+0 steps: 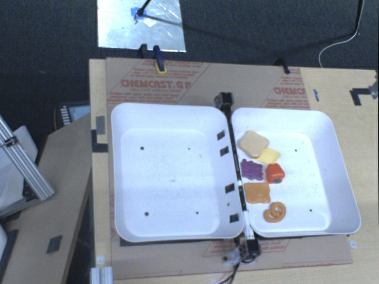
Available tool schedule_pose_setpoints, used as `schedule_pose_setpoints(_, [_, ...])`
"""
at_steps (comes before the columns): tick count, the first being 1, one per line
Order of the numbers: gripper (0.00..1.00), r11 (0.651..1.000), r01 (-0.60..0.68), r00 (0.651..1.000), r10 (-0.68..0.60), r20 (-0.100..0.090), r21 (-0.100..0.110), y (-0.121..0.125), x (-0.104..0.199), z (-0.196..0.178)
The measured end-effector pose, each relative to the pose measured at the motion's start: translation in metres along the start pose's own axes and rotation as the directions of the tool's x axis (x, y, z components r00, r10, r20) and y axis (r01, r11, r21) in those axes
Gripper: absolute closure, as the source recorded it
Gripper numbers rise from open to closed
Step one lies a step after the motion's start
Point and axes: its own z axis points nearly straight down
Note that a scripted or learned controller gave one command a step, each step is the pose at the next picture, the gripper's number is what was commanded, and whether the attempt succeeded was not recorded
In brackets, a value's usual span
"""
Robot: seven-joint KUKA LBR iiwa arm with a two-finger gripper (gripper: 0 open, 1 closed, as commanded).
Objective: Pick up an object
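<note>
Several toy food pieces lie in the right bin (331, 152), bunched against its left wall. A tan bread slice (253, 143) is farthest back, with a yellow piece (269, 155) just right of it. Below them sit a purple bunch of grapes (251, 170) and a red-orange piece (275, 174). An orange toast-like slab (257, 193) comes after, and a pretzel (274, 212) lies nearest the front.
The left bin (136, 129) sits beside the right one, joined by a black-clipped divider (233, 158). Both rest on a cardboard sheet (177, 81) over the wooden bench. A shiny metal plate (141, 16) lies on the dark floor behind. An aluminium rail (21, 158) stands at the left.
</note>
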Motion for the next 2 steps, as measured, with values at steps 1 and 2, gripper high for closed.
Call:
schedule_pose_setpoints(1, [1.0,1.0,0.001,1.0,-0.001,0.0,-0.001,0.006,0.081,0.0])
schedule_pose_setpoints(2, [1.0,1.0,0.001,1.0,-0.001,-0.001,0.0,0.017,0.165,0.011])
